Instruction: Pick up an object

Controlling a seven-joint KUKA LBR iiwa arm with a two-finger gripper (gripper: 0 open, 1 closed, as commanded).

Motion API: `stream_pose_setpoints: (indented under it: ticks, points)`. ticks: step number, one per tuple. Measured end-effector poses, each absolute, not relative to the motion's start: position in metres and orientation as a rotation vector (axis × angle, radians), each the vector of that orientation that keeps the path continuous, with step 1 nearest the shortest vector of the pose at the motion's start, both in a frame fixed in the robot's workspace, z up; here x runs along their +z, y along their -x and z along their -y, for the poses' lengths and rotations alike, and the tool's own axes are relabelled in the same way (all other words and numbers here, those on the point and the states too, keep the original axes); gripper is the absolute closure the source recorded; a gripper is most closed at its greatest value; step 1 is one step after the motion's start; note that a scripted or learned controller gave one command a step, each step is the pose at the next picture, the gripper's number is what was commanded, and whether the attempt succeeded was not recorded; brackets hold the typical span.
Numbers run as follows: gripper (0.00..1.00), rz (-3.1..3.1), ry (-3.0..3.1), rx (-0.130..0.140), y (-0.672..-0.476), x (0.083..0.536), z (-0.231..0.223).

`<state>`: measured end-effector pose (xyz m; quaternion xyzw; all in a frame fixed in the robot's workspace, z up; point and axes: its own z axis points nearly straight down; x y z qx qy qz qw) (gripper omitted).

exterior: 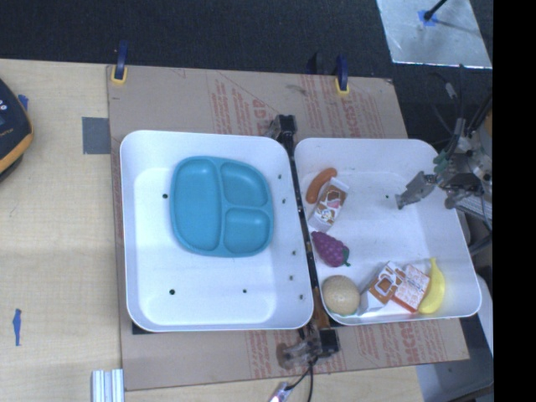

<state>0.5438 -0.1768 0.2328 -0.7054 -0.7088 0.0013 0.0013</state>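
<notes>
Camera view, cardboard-topped wood bench (50, 249), 2 white bins (142, 224), dark carpet (209, 15)

Nothing fully legible. Cardboard sheet (368, 111) under the bins carries repeated red printing, too blurred to read. Small carton (329, 205) and orange-white packet (401, 287) in the right bin (381, 153) have printed graphics, text unreadable.

Smooth, slightly glossy white plastic bins (151, 224) hold a matt blue plastic plate (222, 206), on brown printed cardboard (251, 99).
</notes>
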Motion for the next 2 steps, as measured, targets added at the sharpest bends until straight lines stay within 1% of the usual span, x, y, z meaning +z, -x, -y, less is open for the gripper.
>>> stream_pose_setpoints:
  ticks: [1, 2]
  points:
    - [0.00, 2.227, 2.211, 0.007, -0.586, 0.158, 0.108]
    - [0.00, 2.230, 2.220, -0.008, -0.597, 0.110, 0.096]
